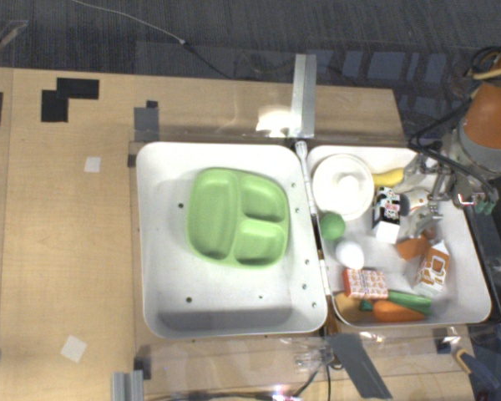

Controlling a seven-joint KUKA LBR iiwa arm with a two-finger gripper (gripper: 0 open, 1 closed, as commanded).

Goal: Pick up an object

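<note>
The right bin (476, 249) holds several small items. Among them are a white bowl (342, 182), a yellow banana (390, 177), a green ball (331, 225) and a white ball (350, 254). A red patterned box (366, 282) and an orange carrot (397, 311) lie near its front wall. My gripper (428, 200) hangs over the bin's right half, just above an orange piece (412, 246) and beside a small black-and-white object (388, 206). Nothing can be seen held in it.
The left bin (163, 291) holds a green divided plate (236, 215). An orange-and-white packet (434, 271) lies by the right bin's right wall. A metal post (304, 98) stands behind the gap between the bins. The arm's orange band (493, 115) is at the right edge.
</note>
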